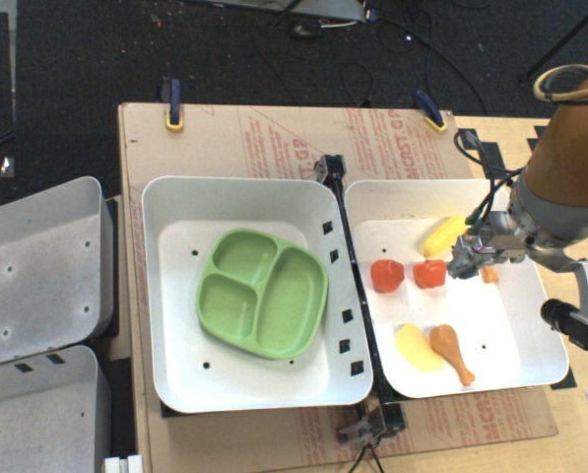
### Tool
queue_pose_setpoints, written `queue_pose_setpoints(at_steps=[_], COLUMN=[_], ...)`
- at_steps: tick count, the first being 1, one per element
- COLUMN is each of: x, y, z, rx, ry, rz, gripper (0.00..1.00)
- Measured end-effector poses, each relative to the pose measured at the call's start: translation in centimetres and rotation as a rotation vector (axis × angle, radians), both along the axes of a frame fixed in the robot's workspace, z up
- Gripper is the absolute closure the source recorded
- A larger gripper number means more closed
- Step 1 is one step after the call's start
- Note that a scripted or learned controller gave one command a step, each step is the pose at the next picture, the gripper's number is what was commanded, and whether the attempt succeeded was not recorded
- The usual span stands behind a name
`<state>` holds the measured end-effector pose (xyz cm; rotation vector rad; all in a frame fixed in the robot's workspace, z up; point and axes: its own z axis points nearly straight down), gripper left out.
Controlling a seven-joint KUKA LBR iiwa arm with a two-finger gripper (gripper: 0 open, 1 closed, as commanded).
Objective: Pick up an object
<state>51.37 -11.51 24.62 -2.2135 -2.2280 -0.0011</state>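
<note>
I'm looking down on the worktop [274, 136], a brown printed board with two clamps [174, 103] gripping its far edge. Directly on it sit two shallow white bins, side by side and touching along the middle. The left bin [165, 294] rests toward the board's left side; the right bin [530, 363] reaches nearly to the board's right edge. Bare board shows beyond both bins.
</note>
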Motion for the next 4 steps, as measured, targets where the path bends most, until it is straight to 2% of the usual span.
queue_pose_setpoints(at_steps=[2, 3, 4], x=[-1.3, -1.5, -2.5], y=[11.7, 16.6, 20.9], z=[-2.3, -2.8, -1.5], rx=[0.002, 0.000, 0.001], ry=[0.001, 0.002, -0.001], rz=[0.002, 0.001, 0.002], gripper=[1.00, 1.00, 1.00])
